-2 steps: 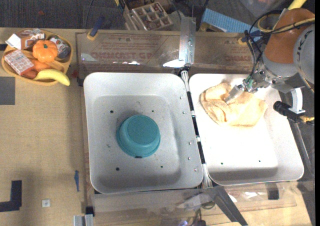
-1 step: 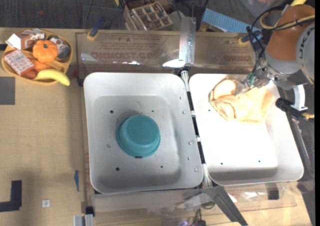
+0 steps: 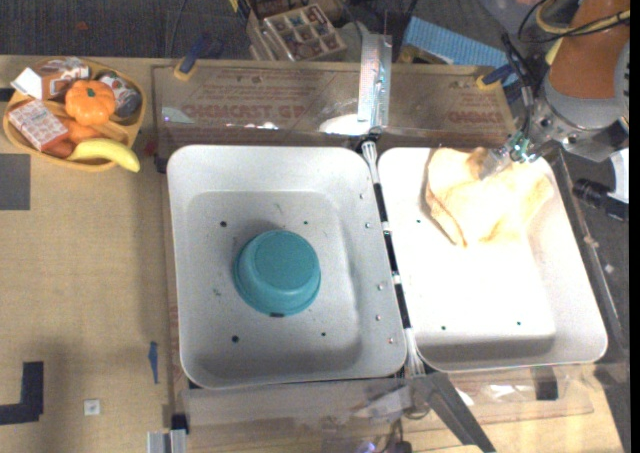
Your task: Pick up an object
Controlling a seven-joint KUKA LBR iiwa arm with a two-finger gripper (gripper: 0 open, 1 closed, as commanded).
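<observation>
A pale yellow cloth (image 3: 480,203) lies crumpled in the far part of the right bin (image 3: 490,311). Its upper right corner is drawn up to my gripper (image 3: 508,154), which reaches in from the right and is shut on that corner. A teal bowl (image 3: 279,271) rests upside down in the middle of the left bin (image 3: 210,191), well away from the gripper.
A basket of toy fruit (image 3: 75,116), with a small pumpkin and a banana, stands on the bench at the far left. Cardboard panels (image 3: 270,101) run behind both bins. Boxes and cables clutter the floor beyond them.
</observation>
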